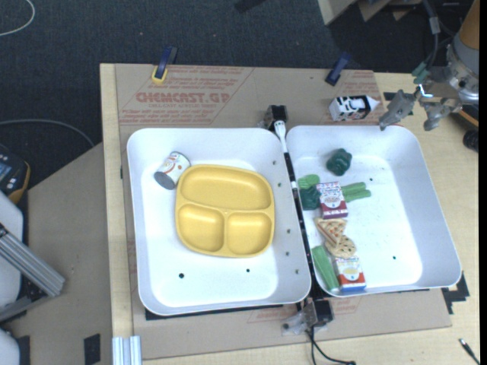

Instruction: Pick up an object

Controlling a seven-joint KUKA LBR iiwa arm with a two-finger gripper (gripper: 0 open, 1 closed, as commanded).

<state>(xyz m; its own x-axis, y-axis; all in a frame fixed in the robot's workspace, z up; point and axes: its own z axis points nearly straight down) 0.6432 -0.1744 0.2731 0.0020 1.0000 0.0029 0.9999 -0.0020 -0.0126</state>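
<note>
- The pincer (411, 110) sits up at the top right, just past the far rim of the right bin (426, 204), over the bench (228, 97) rather than over the bin itself.
- Its two grey fingers (396, 112) look spread apart with nothing between them, so it's open and holding nothing.
- Just left of the pincer, on the bench outside the bins, there's a little black-and-white cow-patterned thing (354, 107). It's close to the fingers but not touching them.
- Right bin has all the small stuff, bunched along its left side:
- a dark green round blob (338, 160) near the far end, on its own
- a darker green piece (309, 197) against the left wall, with a bright green bit just above it
- a small red-and-white carton (332, 201), with a light green stick (357, 192) poking out to its right
- a waffle-looking piece (335, 239) right below the carton
- a long green pod (324, 268) beside a second little red-and-white carton (351, 274) at the near edge
- Left bin (152, 280) holds a big yellow divided plate (225, 210) about in the middle.
- A small white cup (171, 169) lies tipped on its side, just beside the plate's far-left corner.
- Two clamps, a yellow-tipped clamp (162, 65) and a blue clamp (337, 69), sit on the far edge of the bench.
</note>
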